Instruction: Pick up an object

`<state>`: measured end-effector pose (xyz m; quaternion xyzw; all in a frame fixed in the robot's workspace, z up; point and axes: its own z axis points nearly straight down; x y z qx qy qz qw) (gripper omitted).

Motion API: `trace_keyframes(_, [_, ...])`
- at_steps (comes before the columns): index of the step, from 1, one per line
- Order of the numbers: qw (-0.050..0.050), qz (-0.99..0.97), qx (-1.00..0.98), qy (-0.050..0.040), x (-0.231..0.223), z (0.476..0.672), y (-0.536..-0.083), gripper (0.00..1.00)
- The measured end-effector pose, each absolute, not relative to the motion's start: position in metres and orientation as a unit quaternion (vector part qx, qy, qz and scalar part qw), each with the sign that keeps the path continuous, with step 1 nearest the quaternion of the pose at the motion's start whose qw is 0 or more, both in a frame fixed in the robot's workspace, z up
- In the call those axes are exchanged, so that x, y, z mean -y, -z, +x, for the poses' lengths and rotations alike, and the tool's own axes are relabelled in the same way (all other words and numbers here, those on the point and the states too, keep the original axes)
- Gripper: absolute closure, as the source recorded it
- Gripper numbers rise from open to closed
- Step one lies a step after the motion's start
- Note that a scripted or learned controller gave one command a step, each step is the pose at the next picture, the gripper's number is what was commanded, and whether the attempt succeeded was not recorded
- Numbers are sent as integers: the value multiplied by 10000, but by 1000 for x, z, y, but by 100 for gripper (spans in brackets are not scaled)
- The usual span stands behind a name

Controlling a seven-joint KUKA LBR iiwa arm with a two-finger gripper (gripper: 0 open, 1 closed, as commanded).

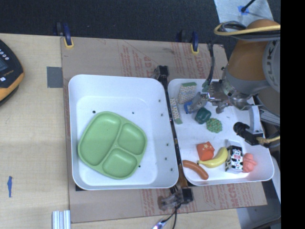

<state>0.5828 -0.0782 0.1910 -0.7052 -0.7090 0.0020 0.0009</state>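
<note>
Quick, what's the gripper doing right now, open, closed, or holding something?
Gripper: down in the right bin above the dark green toy; open or shut cannot be told, and nothing is visibly held.

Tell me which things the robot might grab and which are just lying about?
Might grab, in the right bin: banana, sausage, red block, green ball, dark green piece, cow carton, pink toy.

Lying about: green plate, left bin, yellow device.
</note>
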Motion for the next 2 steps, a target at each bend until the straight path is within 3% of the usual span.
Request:
trace_keyframes(1, [19,-7057,7085,-27,102,607,-91,0])
trace_keyframes(2, [5,-7049,7093,-27,104,609,-103,100])
